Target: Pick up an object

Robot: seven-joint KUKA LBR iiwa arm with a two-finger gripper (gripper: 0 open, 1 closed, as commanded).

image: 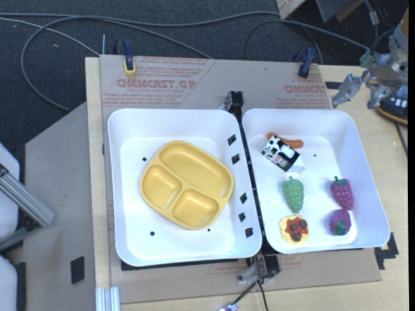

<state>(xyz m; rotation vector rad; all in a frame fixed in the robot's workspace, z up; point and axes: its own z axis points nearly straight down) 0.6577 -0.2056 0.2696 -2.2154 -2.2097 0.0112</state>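
Although the grey arm's pincer (355, 88) hangs well back at the far right corner of the surface (162, 76), off the bins, I cannot tell from here how it is set. The right white bin (373, 193) holds the candidates: a black-and-white patterned block (280, 153) touching a small orange carrot-like piece (293, 143), a green plastic grape bunch (294, 194), two purple plastic grape bunches (342, 193) (340, 221), and a small round yellow pizza-like toy (294, 229). They look light, hard and slick. The green bunch seems the easiest, standing apart from its neighbours; across its narrow middle looks best. The left bin (123, 173) carries a yellow divided plastic plate (187, 184).
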